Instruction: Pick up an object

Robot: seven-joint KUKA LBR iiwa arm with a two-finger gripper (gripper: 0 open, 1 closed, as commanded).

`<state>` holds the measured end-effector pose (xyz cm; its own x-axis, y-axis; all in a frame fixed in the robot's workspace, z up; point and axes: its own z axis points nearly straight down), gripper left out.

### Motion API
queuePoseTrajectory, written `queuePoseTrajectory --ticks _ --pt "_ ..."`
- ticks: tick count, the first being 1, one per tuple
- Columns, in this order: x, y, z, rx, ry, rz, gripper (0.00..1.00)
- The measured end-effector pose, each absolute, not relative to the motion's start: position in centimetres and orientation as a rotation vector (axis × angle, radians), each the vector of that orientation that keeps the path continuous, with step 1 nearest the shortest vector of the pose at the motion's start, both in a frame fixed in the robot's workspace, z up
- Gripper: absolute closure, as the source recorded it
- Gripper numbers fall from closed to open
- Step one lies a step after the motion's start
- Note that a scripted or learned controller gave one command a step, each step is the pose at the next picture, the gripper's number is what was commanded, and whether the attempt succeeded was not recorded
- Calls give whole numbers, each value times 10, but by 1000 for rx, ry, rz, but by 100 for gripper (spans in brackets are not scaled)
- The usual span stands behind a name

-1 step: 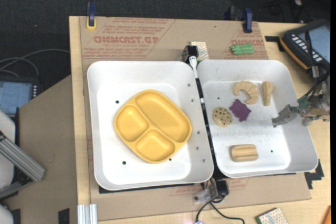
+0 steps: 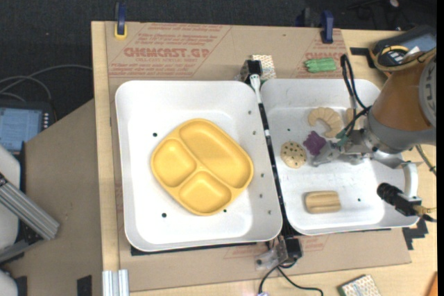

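Note:
The right bin (image 2: 361, 215) holds several small objects. A tan croissant-shaped piece (image 2: 325, 118) lies near the bin's back. In front of it sits a small purple object (image 2: 314, 143). A round speckled cookie (image 2: 293, 154) is at the left, and a tan bread-like block (image 2: 322, 202) rests near the front. My gripper (image 2: 322, 154) reaches in from the right, low over the bin floor, its tip right beside the purple object and just right of the cookie. Whether it touches the purple object is unclear.
The left bin (image 2: 132, 149) carries a yellow divided plate (image 2: 201, 166). A green item (image 2: 320, 66) and a small checkered box (image 2: 262, 66) lie on the bench behind the bins. The orange-banded arm (image 2: 406, 104) and black cables cover the right bin's right side.

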<state>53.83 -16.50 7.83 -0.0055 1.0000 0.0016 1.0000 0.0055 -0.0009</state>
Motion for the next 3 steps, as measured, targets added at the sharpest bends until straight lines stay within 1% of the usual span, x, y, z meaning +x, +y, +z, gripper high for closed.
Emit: queuePoseTrajectory --ticks 1,2,3 --pt "592 -115 85 -2216 -2232 -6 0" --pt "590 -119 95 -2223 -2226 -4 100" --pt "591 -49 191 -2216 -2235 -14 100"
